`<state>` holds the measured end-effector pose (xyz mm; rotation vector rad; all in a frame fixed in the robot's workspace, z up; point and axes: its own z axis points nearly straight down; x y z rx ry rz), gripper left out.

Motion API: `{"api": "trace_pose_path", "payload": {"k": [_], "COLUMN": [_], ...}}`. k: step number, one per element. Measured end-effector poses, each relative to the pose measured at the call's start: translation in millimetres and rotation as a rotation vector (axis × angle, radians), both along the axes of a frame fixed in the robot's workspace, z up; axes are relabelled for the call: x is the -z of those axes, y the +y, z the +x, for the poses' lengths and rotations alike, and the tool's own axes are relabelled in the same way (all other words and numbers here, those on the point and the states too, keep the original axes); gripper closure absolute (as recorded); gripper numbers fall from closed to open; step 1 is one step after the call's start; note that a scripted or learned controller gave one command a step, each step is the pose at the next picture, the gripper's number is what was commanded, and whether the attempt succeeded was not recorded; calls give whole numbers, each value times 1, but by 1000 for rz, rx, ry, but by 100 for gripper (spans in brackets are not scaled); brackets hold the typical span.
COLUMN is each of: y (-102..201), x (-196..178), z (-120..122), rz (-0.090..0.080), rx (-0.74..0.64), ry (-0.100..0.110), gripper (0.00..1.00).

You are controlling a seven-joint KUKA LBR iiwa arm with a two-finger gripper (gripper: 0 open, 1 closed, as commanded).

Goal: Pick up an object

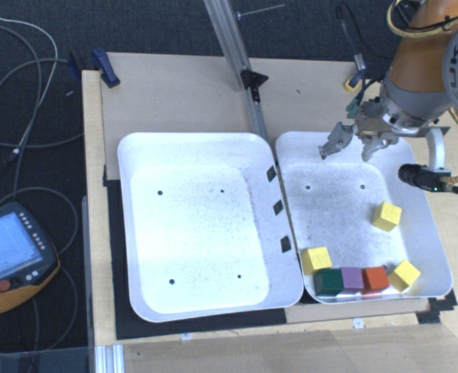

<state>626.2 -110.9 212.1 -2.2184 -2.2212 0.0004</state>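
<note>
Open metal gripper [352,145] — matte cubes [352,279], speckled bin [339,200]

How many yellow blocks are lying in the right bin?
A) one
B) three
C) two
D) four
B: three yellow blocks lie in the right bin: one near its right wall, one at the left of the front row, and one at the front right corner.

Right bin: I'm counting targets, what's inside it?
The right bin holds three yellow blocks, plus green, purple and orange-red blocks along its near wall. Nothing appears stacked or covered.
</note>
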Motion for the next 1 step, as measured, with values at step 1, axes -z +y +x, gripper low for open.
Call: {"api": "trace_pose_path", "payload": {"k": [1], "y": [-76], "x": [20], "z": [23], "rz": [-5], "rx": [6], "ry": [-3], "gripper": [0]}}
